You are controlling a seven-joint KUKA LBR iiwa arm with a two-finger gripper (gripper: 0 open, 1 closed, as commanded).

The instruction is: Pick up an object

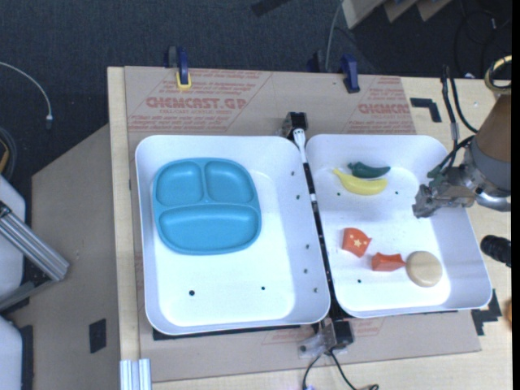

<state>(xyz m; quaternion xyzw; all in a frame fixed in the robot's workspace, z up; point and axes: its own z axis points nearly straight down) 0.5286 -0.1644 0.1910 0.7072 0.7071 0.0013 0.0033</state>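
Figure: Two white bins on the bench, with the arm's gripper (pixel 428 201) over the right bin (pixel 463 295).

Nearest in the right bin lie a tan round piece (pixel 424 268), a red-orange block (pixel 387 261) touching its left side, and an orange piece (pixel 355 241) just beyond. The gripper sits above the bin's right part, grasping nothing visible; whether it is clenched or released cannot be told. Farther off, a yellow banana (pixel 361 184) adjoins a dark green item (pixel 370 169). The left bin (pixel 227 303) holds a blue divided plate (pixel 208 205).
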